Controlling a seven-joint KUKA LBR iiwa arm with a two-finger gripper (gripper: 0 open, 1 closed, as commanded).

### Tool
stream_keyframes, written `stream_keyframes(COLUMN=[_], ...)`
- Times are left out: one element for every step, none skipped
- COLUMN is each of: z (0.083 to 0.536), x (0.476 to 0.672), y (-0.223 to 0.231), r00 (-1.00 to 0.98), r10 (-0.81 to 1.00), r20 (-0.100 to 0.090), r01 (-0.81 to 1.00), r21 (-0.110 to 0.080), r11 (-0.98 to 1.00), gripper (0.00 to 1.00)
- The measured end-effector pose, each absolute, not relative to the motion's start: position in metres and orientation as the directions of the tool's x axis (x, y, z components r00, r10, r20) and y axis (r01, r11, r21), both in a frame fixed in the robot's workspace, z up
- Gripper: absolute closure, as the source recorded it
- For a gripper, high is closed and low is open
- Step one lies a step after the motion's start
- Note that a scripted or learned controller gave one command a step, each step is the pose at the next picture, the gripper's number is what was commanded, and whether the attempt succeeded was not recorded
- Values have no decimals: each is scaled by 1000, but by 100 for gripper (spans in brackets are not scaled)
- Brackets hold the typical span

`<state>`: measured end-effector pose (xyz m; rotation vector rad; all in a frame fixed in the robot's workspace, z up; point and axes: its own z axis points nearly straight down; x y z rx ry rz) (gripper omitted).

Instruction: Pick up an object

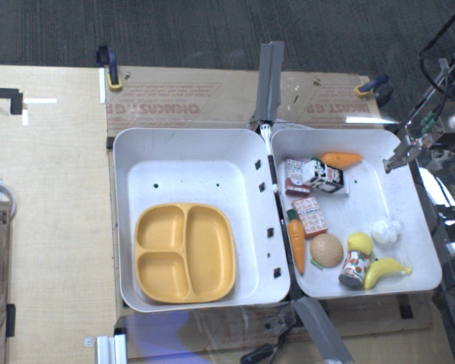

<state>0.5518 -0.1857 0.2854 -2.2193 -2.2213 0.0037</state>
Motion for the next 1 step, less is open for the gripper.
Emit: stream_keyframes(z=[168], x=[522], y=[-179], r00=[-190], r10=[982], r20=[1], r01=[982], r21=[-2], r11=[190], gripper=[0])
